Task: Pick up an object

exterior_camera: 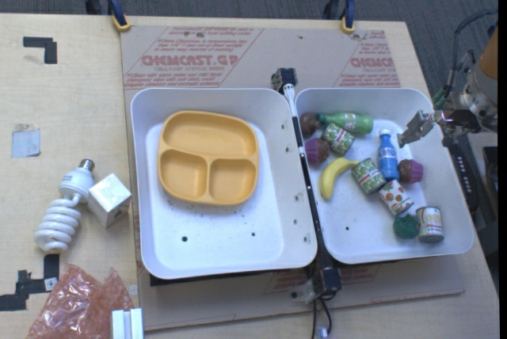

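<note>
I see the gripper (418,126) over the right bin's (451,250) far right corner. Its jaws stand open and empty, presumably poised to descend toward the blue bottle (387,156).

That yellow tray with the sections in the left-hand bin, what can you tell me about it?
The yellow tray looks like moulded plastic, matte orange-yellow, a rounded rectangle with a raised rim. It has three compartments: one long one along the far side and two smaller ones on the near side. It lies flat, open side up, slightly turned, in the far half of the left white bin, resting on the bin's floor. Nothing else touches it.
</note>
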{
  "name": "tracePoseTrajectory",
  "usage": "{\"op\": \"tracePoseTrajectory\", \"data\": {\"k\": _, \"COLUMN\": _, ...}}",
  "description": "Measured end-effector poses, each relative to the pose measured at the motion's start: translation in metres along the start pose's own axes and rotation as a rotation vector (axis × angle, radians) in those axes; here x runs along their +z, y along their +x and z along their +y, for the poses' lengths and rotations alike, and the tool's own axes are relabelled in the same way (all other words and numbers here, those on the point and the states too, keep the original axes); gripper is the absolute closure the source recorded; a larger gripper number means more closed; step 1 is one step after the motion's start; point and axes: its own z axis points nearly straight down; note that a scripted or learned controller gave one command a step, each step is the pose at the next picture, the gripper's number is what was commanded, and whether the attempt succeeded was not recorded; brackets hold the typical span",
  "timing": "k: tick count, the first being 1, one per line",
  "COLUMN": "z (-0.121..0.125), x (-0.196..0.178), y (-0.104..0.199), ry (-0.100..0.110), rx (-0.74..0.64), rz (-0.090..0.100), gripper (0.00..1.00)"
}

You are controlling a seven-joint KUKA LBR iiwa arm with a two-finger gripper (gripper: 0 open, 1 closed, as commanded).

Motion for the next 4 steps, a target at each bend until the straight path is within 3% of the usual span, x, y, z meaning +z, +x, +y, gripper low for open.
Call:
{"op": "tracePoseTrajectory", "data": {"k": 1, "z": 0.034, "x": 0.103, "y": 0.013, "ry": -0.001, "rx": -0.001, "rz": 0.0, "gripper": 0.0}}
{"op": "tracePoseTrajectory", "data": {"k": 2, "z": 0.062, "x": 0.143, "y": 0.067, "ry": 0.006, "rx": -0.002, "rz": 0.0, "gripper": 0.0}}
{"op": "tracePoseTrajectory", "data": {"k": 3, "z": 0.019, "x": 0.142, "y": 0.073, "ry": -0.001, "rx": 0.003, "rz": -0.001, "gripper": 0.0}}
{"op": "tracePoseTrajectory", "data": {"k": 4, "z": 0.02, "x": 0.132, "y": 0.072, "ry": -0.003, "rx": 0.004, "rz": -0.002, "gripper": 1.0}}
